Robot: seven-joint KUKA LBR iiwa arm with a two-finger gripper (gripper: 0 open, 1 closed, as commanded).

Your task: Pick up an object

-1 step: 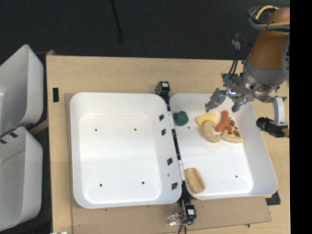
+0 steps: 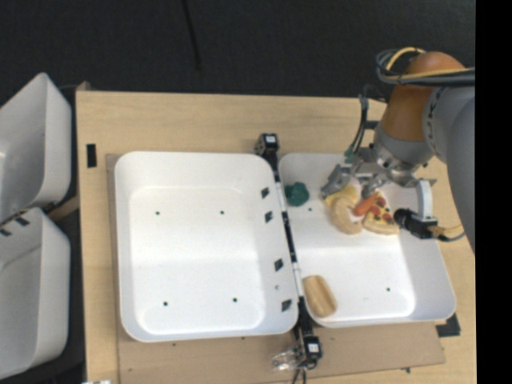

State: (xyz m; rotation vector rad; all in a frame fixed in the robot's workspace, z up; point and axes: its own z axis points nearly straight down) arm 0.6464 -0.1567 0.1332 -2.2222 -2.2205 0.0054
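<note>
The right bin (image 2: 400, 294) holds a small green object (image 2: 298, 193) near its left wall, a tan bread-like piece (image 2: 319, 295) at its front left corner, and a pale yellow and orange cluster (image 2: 360, 213) towards the back right. My gripper (image 2: 358, 184) hangs low over that cluster, right above its orange part. The arm's orange band (image 2: 406, 106) rises behind it. Nothing shows clearly between the fingers from this angle.
The left bin (image 2: 136, 310) lies beside the right one, with a row of black clips (image 2: 278, 238) along the shared wall. A dark cable and connector (image 2: 412, 221) hang near the gripper's right side. White moulded shapes (image 2: 28, 214) stand at the far left.
</note>
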